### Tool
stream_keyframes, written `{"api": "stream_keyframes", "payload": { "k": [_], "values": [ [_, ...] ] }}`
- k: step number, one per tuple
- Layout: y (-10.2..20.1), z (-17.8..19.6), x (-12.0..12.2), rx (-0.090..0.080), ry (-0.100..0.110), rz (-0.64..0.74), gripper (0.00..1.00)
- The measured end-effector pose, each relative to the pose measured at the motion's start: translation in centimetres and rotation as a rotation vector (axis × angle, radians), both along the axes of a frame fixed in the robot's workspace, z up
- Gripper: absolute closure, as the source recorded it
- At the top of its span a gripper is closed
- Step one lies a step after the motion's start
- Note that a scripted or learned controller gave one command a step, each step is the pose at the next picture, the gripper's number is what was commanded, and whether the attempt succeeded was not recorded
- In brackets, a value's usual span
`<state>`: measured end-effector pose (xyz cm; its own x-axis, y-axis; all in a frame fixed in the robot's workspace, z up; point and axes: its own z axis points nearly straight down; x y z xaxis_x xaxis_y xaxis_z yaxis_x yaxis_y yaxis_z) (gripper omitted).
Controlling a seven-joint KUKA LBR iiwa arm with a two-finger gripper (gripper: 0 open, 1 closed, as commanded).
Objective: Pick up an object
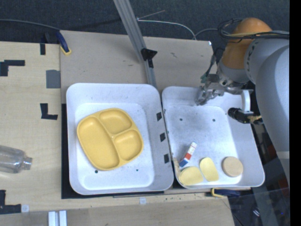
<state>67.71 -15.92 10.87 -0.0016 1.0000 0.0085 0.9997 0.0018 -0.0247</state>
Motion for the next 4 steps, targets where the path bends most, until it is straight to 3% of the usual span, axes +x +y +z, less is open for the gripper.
{"api": "stream_keyframes", "payload": {
  "k": [1,2,3,4],
  "values": [
    [0.02,1.0,0.01,-0.001,0.0,0.001,1.0],
    [0.01,0.96,0.0,-0.002,0.0,0.001,0.0],
    [0.35,0.38,0.2,-0.01,-0.014,-0.004,0.0],
    [0.3,1.37,0.18,-0.012,-0.013,-0.004,1.0]
  ]
}}
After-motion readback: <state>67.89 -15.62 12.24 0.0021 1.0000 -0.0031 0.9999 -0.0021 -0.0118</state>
